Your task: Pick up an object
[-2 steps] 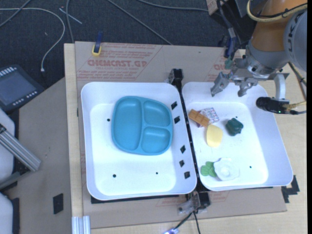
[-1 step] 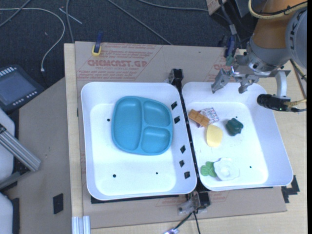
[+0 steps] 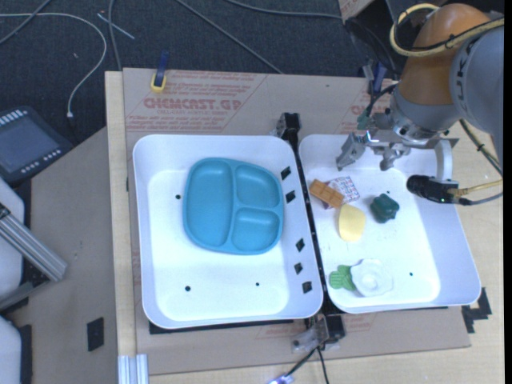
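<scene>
My gripper hangs over the far part of the right bin, its two grey fingers spread apart with nothing between them. Just below it lie a small checkered packet and a brown block. A yellow lemon-shaped piece and a dark green lump sit near the bin's middle. At the near edge are a green toy and a white round thing.
The left bin holds a blue divided plate. A black divider with clips separates the bins. The arm with its orange band comes in from the upper right. Cables trail on the floor beyond the bench.
</scene>
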